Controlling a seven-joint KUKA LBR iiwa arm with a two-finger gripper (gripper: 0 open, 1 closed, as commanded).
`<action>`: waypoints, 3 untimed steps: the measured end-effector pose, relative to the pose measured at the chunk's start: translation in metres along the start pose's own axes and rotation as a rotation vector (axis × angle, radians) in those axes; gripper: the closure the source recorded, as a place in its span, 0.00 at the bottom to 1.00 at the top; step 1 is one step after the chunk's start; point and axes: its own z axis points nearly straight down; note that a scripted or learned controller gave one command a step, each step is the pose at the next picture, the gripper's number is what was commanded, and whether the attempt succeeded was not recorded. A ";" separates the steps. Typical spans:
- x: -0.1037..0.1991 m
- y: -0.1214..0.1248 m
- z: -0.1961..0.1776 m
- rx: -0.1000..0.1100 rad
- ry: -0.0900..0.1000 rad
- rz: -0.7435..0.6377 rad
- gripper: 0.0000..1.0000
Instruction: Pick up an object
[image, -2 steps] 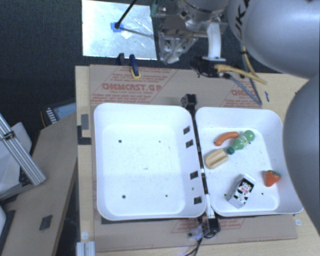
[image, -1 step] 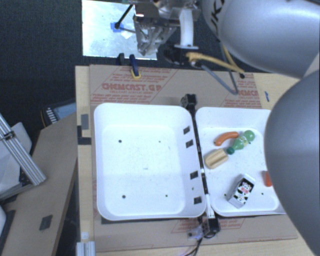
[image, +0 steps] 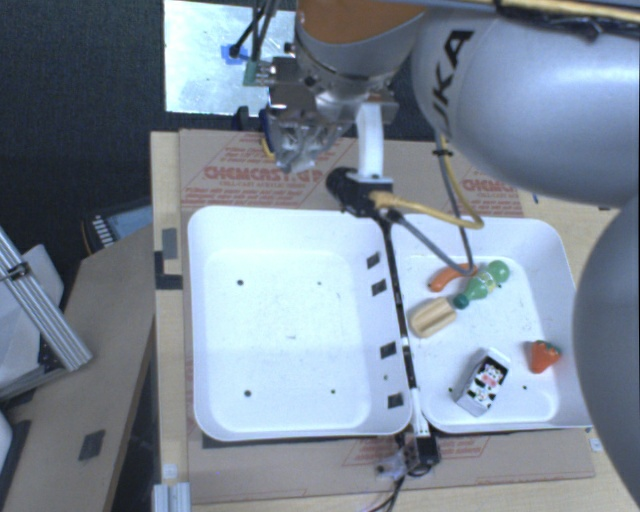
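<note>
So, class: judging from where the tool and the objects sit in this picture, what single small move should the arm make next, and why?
Probably swing the tool toward the right bin before descending. It hangs above the cardboard beyond the bins' far edge, while every pickable object, such as the tan block, green bottle and small carton, lies in that right bin.

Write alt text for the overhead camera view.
A grey robot arm hangs over the far edge of two white bins, its gripper above the cardboard. The right bin holds a green bottle, tan bread roll, milk carton and strawberry.
</note>
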 end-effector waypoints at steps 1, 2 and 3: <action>-0.027 -0.072 0.017 -0.001 0.000 0.006 1.00; 0.002 -0.077 0.021 -0.005 0.002 0.000 1.00; -0.001 -0.015 -0.073 -0.019 0.005 0.007 1.00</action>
